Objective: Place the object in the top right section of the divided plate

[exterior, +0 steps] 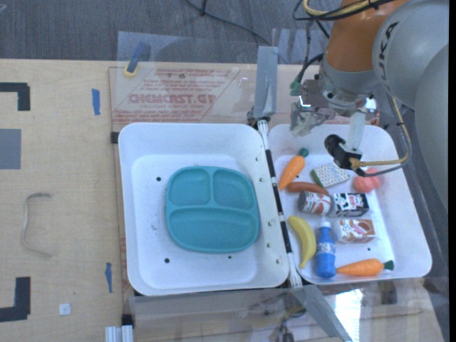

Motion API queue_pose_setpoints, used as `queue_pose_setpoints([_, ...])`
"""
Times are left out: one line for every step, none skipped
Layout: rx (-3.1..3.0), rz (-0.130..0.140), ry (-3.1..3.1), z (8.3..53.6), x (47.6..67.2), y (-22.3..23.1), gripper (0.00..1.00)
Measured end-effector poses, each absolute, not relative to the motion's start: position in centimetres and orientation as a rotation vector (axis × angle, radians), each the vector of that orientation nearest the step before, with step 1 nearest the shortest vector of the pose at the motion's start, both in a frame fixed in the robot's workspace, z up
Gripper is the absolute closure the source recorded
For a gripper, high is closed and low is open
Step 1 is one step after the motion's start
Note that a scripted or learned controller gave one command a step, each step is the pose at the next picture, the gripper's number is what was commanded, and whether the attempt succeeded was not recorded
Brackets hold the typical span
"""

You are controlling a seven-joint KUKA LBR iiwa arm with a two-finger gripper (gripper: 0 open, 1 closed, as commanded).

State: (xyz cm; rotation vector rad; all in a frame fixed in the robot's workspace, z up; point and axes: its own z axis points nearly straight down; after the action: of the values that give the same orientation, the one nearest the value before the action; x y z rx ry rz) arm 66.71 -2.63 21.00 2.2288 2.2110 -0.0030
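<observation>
At the near edge of the right bin (412, 219) lie an orange carrot (363, 267) with a dark green stub and, just beside it, a blue bottle (325, 250) with a white neck; its label is too small to read.

The divided plate (211, 209) is teal with rounded corners. It lies flat in the middle of the left bin (132, 144), with two small sections on the far side and one wide section on the near side. Its top right section (234, 187) shows bare teal. Which object is meant for it cannot be told; all the loose things lie in the right bin.

Beside the bottle are a yellow banana (304, 239) and a small brown-and-white carton (354, 229). Farther back are a black-and-white carton (350, 203), a dark can (315, 204), a red sausage-like piece (308, 187), a speckled pale block (330, 174), a pink lump (367, 182) and a second carrot (292, 171). None of their print can be read.

The gripper (305, 122) hangs over the far left corner of the right bin, apart from the second carrot. Whether it is spread or pressed together cannot be told.

Behind the left bin, a clear sheet (185, 95) bears faint red lettering, roughly "CHAMCAST". The arm (420, 55) shows part of a black "KUKA" mark.
</observation>
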Motion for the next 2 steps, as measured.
queue_pose_setpoints([2.291, 0.001, 2.146, 33.1, 66.7, -1.5, 1.0])
queue_pose_setpoints([2.018, -0.002, 2.409, 34.9, 60.6, -3.2, 1.0])
